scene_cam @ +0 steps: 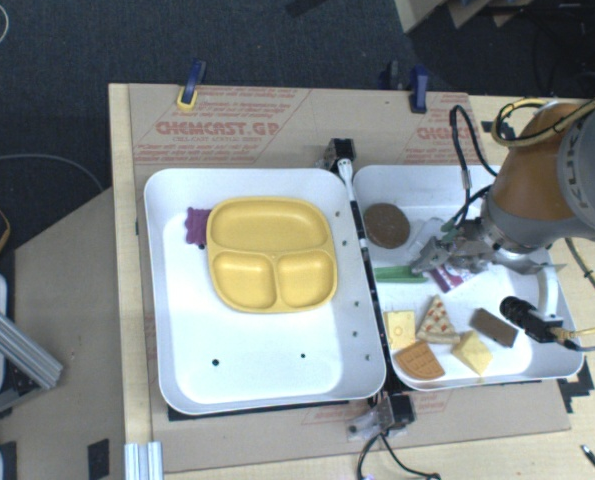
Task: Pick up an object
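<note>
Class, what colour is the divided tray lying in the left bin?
Yellow; the divided tray shows plainly in the camera view.

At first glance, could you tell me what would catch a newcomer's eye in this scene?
The yellow tray, split into compartments, dominates the left bin, with a purple item peeking out at its left edge. In the right bin, the arm reaches in from the right, its pincer low over a green stick. Toy foods cluster along that bin's near side, with a brown disc farther back.
</note>
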Robot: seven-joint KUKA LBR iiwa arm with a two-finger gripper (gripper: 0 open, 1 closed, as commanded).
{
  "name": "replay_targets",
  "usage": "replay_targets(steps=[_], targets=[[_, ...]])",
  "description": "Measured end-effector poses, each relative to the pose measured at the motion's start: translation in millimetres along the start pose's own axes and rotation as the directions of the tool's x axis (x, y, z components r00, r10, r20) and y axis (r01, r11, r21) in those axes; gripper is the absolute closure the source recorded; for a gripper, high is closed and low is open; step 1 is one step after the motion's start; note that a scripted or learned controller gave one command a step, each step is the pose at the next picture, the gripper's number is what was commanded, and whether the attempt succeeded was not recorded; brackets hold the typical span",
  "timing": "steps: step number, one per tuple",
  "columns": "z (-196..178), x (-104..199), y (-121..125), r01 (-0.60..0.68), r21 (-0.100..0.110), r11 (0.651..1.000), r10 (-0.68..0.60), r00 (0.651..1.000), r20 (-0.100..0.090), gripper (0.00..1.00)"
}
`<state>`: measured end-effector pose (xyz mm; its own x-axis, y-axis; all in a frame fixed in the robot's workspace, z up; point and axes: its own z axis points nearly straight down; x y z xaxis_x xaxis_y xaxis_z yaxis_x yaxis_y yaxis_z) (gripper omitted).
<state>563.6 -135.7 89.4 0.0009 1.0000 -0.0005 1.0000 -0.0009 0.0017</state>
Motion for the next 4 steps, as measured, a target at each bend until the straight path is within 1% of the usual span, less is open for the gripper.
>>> replay_targets(steps=[1, 2, 3, 4], targets=[[-13.3, -0.8, 3.5, 0.0, -0.015, 1.0, 0.001, 1.0, 0.004, 1.0], [-56.6, -2.3, 1.6, 0.001, -0.003, 1.0, -0.001, 1.0, 0.002, 1.0], [-120.5, -6.5, 2.7, 0.002, -0.007, 1.0, -0.002, 1.0, 0.003, 1.0], [-136.5, -6.6, 3.6, 0.002, -0.003, 1.0, -0.002, 1.0, 0.001, 1.0]])
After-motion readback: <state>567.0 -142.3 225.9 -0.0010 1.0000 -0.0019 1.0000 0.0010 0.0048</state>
